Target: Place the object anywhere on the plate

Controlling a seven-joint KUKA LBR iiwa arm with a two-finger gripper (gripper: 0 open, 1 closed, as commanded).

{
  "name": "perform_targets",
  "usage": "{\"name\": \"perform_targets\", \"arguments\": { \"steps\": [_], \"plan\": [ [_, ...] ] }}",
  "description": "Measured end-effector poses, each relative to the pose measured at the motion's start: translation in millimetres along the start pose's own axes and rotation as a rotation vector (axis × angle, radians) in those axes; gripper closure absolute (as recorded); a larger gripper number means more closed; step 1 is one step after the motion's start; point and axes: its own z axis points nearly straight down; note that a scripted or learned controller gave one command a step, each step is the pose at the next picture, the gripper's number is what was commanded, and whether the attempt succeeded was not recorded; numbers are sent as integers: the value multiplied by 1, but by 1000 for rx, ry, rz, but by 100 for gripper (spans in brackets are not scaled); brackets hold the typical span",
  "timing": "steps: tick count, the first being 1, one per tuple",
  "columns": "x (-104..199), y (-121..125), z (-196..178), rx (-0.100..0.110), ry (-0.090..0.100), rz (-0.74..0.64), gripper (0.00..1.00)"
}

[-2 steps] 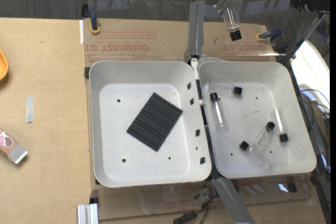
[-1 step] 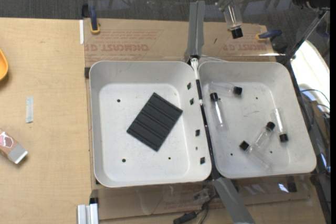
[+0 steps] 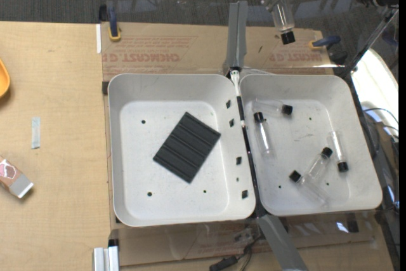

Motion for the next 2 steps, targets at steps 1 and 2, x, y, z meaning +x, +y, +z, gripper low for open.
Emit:
{"name": "perform_targets", "arguments": {
  "steps": [1, 2],
  "plan": [
    [-1, 1, -6, 4, -1, -1, 100],
    [-1, 2, -13, 7, -3, -1, 100]
  ]
}}
